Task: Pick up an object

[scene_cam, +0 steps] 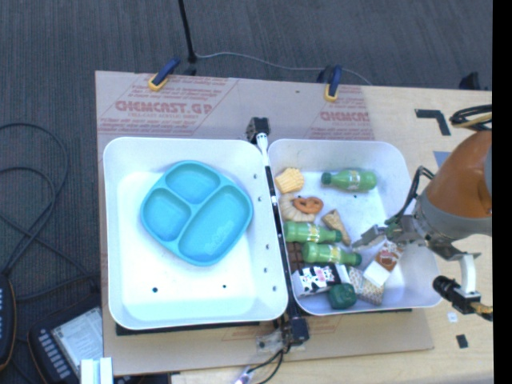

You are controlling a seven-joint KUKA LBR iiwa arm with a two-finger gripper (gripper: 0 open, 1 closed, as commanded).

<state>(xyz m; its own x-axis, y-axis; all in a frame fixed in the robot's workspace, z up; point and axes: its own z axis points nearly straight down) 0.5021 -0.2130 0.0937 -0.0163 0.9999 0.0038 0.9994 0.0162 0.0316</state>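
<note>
Gripper (382, 234), fingers spread and holding nothing, hovers over the crowded right bin (392, 154); tight packing risks a missed grasp.

Dark grey carpet (72, 30) surrounds a pale wooden bench (448, 110); black cables (32, 206) trail across the floor beyond the bench's left edge
</note>
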